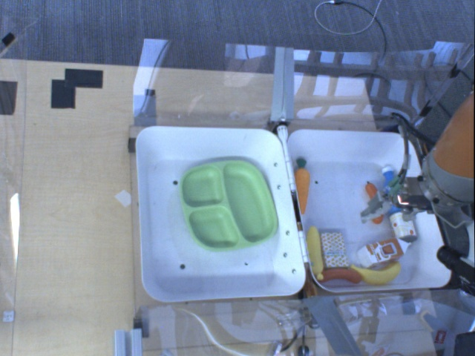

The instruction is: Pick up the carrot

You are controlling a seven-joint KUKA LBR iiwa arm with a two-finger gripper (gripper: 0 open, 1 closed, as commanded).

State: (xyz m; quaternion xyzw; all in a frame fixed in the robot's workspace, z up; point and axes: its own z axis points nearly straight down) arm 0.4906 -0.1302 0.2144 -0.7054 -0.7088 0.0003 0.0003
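The carrot (302, 183), orange with a green top, lies upright along the left wall of the right bin (338, 145), near its far end. My gripper (378, 205) hangs low over the right half of that bin, well to the right of the carrot and apart from it. It hovers among small items, with a small orange piece (371, 190) right beside it. The arm with its orange band (453, 154) comes in from the right edge.
The left bin (159, 221) holds a green divided plate (226, 204). In the right bin's near part lie a yellow corn cob (315, 249), a small box (334, 248), a sausage (338, 276), a banana (380, 274), a carton (384, 251) and a white bottle (403, 225).
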